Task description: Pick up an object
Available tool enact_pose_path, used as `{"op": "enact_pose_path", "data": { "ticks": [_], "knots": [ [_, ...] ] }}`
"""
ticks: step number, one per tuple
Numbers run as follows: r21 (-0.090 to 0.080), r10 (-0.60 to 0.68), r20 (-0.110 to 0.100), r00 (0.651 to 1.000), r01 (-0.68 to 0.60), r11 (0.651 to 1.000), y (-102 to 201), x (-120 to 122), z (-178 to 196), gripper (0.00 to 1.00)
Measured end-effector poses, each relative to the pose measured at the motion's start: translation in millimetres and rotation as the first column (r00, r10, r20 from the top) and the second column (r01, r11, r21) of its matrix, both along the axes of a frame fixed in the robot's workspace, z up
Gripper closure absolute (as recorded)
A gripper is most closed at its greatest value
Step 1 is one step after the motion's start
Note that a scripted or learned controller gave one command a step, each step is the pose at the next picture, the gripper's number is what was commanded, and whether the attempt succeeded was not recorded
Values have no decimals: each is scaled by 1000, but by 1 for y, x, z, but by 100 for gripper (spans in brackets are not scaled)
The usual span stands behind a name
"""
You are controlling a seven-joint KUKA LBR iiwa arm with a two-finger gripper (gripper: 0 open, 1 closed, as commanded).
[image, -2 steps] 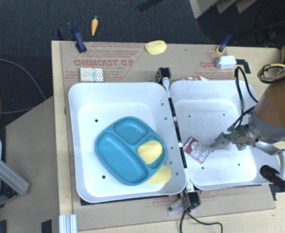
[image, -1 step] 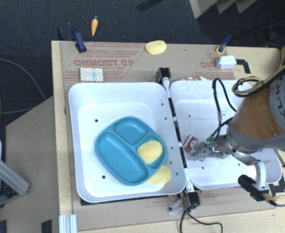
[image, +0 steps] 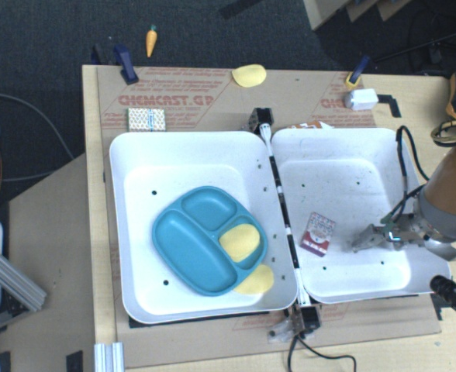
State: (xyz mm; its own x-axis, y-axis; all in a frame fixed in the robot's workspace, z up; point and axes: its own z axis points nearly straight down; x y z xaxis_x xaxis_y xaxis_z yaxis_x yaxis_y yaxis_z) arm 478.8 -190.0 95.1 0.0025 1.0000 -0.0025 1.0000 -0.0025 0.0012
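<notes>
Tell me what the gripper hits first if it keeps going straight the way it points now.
The gripper points toward the view's left, across the right bin. First in that line is probably the small red-and-white packet on the bin floor, though the gripper's height above it is unclear.

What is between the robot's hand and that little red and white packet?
Nothing visible. The end effector sits in the right bin, just right of the small packet, with bare white bin floor between them.

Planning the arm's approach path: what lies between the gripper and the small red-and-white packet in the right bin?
Only bare white bin floor separates the gripper from the small red-and-white packet, seen in the camera view.
</notes>
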Motion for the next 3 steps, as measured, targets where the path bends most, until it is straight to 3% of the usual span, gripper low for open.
{"op": "enact_pose_path", "data": {
  "ticks": [1,2,3],
  "knots": [
    [2,3,0,1000,-3,1000,46,1,51,0],
    [2,4,0,1000,-4,1000,95,37,41,0],
    [6,4,4,1000,-4,1000,100,41,-5,0]
  ]
}}
